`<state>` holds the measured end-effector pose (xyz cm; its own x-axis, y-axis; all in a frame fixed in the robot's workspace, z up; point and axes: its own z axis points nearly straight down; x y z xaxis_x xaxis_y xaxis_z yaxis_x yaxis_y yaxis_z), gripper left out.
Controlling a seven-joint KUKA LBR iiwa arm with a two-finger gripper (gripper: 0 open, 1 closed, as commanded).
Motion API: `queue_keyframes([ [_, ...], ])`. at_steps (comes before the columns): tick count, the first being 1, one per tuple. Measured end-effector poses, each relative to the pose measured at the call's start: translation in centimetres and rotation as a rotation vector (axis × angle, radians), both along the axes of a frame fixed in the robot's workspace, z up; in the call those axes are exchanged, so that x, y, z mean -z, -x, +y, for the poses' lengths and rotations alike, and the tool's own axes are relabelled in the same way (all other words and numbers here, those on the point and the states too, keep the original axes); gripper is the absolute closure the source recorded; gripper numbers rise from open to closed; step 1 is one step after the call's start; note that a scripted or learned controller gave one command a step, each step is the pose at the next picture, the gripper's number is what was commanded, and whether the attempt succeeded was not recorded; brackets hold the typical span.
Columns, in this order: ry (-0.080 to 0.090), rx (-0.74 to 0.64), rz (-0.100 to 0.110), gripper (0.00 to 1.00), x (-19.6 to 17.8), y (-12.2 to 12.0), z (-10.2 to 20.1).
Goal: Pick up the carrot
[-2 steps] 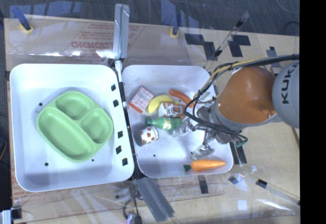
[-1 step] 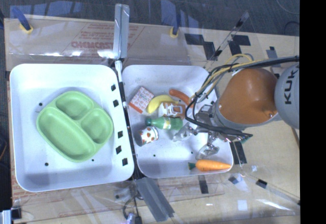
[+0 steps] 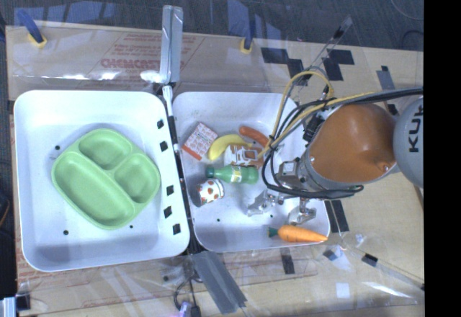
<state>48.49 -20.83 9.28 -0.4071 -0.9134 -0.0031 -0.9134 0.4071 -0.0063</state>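
2 white bins (image 3: 43, 251), 1 green tray (image 3: 104, 177), 1 carrot (image 3: 301, 234), 1 banana (image 3: 225, 143), 1 bottle (image 3: 232, 174).

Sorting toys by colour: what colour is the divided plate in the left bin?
Light green; the three-compartment plastic plate shows best in the camera view.

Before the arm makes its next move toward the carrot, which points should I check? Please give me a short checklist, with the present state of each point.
1. Carrot in view and reachable: ok. It lies by the near edge of the right bin, apart from the other items.
2. Gripper above the carrot: not ok. It stands to the upper left of the carrot, over the bin floor.
3. Carrot between the fingers: not ok, it rests on the bin.
4. Finger opening: cannot tell.
5. Nearby clutter: ok. The green bottle and the small white and red item lie farther left.
6. Cables clear of the carrot: ok.
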Motion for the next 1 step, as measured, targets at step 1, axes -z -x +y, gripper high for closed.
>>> queue_keyframes([
  [1, 0.001, -0.320, 0.002, 0.00, 0.05, 0.63, -0.03],
])
